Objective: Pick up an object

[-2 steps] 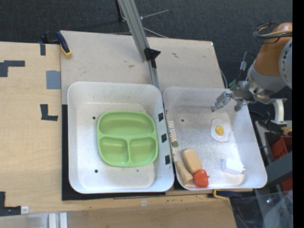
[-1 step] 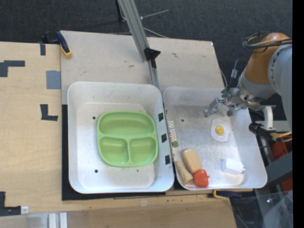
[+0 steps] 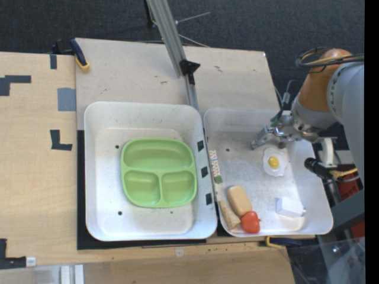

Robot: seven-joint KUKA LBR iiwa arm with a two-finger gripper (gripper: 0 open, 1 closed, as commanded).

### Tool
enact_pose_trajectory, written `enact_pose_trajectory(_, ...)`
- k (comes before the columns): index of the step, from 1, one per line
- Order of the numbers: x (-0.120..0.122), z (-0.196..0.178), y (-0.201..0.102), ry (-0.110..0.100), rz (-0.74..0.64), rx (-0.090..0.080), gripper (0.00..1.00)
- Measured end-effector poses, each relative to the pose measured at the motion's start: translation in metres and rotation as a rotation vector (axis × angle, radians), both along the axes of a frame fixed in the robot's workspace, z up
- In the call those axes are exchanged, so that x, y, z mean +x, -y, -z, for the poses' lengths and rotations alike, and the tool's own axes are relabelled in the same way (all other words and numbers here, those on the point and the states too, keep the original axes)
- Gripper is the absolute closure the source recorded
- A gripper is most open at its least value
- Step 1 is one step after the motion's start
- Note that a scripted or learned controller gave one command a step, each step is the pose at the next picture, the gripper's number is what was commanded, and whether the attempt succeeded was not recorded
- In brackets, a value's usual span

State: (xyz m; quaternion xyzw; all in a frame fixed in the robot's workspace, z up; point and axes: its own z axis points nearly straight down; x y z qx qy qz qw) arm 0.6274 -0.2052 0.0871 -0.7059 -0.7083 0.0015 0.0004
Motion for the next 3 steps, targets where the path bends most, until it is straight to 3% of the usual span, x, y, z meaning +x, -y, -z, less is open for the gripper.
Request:
enact_pose_trajectory(1, 0.001, -0.012, 0.0, 0.001, -0.001, 0.0, 1.0)
enact_pose_trajectory(3, 0.001, -0.139, 0.004, 0.009, 0.002, -0.001, 1.0)
